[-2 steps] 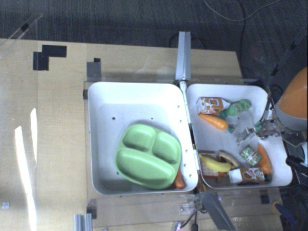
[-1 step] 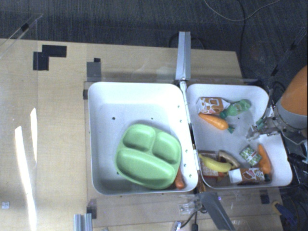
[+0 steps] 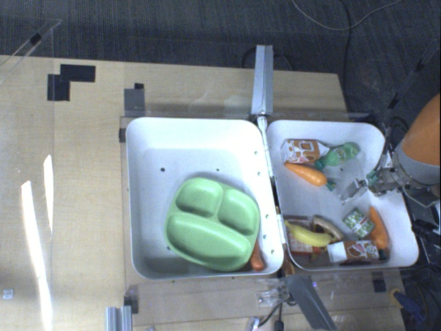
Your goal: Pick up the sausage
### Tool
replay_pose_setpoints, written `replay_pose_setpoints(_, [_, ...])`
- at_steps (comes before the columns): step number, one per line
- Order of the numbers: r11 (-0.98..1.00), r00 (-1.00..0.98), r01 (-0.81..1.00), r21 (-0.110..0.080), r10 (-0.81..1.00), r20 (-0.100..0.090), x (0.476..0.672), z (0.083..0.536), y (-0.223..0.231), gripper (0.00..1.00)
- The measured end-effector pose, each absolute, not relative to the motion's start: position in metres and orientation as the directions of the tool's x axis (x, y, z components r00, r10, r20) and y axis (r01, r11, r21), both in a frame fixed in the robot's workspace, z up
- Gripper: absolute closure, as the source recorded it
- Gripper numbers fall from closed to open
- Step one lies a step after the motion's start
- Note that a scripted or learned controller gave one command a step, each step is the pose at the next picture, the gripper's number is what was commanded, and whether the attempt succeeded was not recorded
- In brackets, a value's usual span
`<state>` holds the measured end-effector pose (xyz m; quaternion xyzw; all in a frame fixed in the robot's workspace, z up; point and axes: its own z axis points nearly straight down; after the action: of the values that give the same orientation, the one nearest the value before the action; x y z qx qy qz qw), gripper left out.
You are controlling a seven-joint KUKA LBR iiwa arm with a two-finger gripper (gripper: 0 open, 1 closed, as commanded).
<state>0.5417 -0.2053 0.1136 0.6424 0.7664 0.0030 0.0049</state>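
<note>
The gripper (image 3: 356,189) hangs low over the right bin (image 3: 375,131), at about three o'clock in its floor. Whether its jaws are open or closed cannot be told at this angle, and nothing can be seen between them. What looks like the sausage (image 3: 377,227), a reddish-orange length, lies near the gripper at its five o'clock, close to the bin's right wall. It is touching or just beside a small green-and-white carton (image 3: 357,221).

The risk, judging from this layout, is a crowded grasp. The carton and the wall leave little room, so the jaws could nudge the sausage away or close on the carton. The carrot (image 3: 306,174) at nine o'clock is a similar colour and could be taken by mistake.

Beyond it lie a juice box (image 3: 303,149) and a green bottle (image 3: 339,154) at ten to eleven o'clock, and a banana (image 3: 307,236) at seven. A green plate (image 3: 213,223) fills much of the left bin (image 3: 158,143).
</note>
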Motion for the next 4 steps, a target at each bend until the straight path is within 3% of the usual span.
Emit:
replay_pose_setpoints(1, [0.220,-0.220,0.975,0.012,0.975,-0.005,0.516,0.089,-0.205,0.00])
replay_pose_setpoints(2, [0.031,-0.031,1.000,0.006,1.000,-0.001,0.545,0.101,-0.200,0.00])
replay_pose_setpoints(3, [0.026,-0.026,1.000,0.004,1.000,-0.001,0.518,0.097,-0.205,0.00])
replay_pose_setpoints(4, [0.025,-0.025,1.000,0.004,1.000,-0.001,0.518,0.097,-0.205,0.00])
